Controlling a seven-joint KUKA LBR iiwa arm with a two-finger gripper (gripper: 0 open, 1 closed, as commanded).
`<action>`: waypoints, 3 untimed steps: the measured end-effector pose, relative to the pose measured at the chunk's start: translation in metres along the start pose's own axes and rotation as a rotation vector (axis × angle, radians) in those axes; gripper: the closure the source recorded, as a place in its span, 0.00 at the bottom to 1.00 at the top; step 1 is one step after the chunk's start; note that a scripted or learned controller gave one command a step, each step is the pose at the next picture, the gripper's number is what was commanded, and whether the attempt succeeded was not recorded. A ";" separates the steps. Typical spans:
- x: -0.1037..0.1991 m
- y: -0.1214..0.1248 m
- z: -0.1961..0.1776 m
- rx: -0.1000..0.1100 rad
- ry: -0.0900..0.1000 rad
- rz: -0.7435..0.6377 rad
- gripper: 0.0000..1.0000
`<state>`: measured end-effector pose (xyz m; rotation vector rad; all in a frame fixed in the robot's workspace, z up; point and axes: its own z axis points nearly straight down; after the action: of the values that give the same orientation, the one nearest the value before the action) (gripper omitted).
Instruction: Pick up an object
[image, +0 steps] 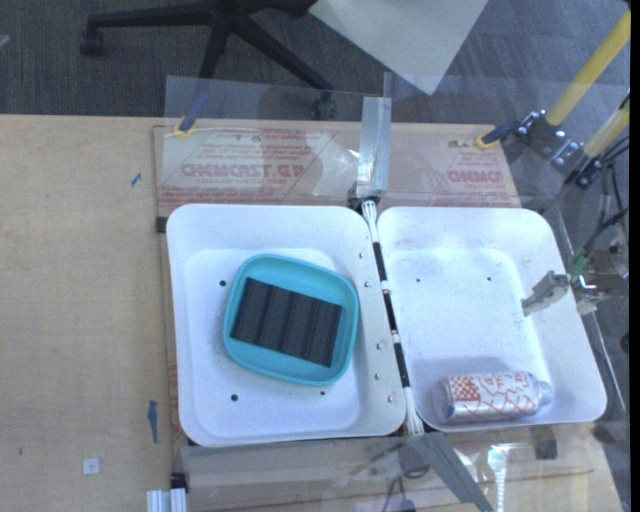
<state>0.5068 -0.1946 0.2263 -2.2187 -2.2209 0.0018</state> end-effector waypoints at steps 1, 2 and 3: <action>0.046 -0.021 0.138 -0.010 -0.003 -0.086 0.00; 0.093 -0.026 0.136 -0.003 0.001 -0.145 0.00; 0.091 -0.025 0.127 -0.007 -0.001 -0.139 1.00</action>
<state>0.4814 -0.1035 0.0996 -2.0622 -2.3738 -0.0047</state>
